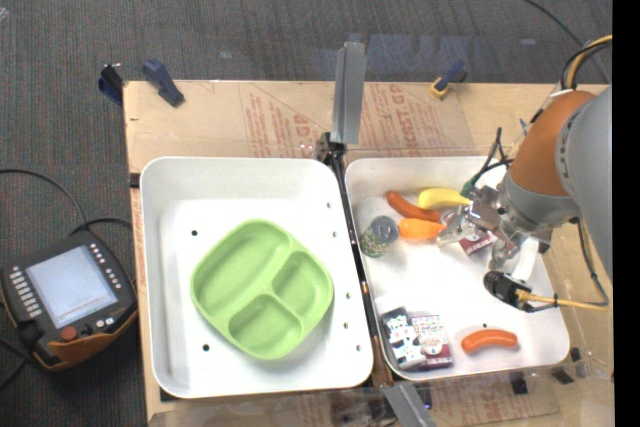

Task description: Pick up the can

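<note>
The can (pixel 380 236) was seen at nine o'clock of the end effector (pixel 478 233), grip state indiscernible; crowding carrots (pixel 421 229) risked being seized instead.

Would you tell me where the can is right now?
The can lies in the right bin, near its left wall, just left of the orange toy vegetable and apart from the gripper.

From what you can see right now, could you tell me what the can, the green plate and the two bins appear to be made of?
The can looks like metal: its top is greyish and shiny, though it is small in the view. The green plate looks like moulded plastic, one even matte colour with soft rounded dividers. The left bin and the right bin seem to be smooth white plastic with rounded corners.
</note>
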`<state>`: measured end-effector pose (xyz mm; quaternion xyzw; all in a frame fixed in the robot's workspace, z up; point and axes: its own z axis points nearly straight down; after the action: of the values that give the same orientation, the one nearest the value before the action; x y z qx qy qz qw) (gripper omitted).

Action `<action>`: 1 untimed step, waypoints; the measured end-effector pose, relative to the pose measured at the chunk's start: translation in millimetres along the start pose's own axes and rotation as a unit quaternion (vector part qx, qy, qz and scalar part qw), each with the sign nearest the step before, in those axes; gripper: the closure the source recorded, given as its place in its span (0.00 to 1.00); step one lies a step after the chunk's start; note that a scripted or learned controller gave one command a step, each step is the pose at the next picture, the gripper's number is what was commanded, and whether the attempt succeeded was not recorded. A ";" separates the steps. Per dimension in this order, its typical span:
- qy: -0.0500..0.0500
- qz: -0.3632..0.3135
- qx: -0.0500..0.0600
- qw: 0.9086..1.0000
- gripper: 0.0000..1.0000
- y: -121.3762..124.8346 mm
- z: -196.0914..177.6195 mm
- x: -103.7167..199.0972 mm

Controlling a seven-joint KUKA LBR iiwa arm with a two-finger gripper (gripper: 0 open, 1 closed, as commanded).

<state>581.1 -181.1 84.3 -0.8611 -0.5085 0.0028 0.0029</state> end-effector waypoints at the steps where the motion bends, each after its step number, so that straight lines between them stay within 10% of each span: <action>1: 0.000 -0.108 -0.001 0.994 0.00 5.0 -0.5 27.0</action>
<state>598.5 -159.9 84.7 -0.8011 -0.5986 0.0021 0.0024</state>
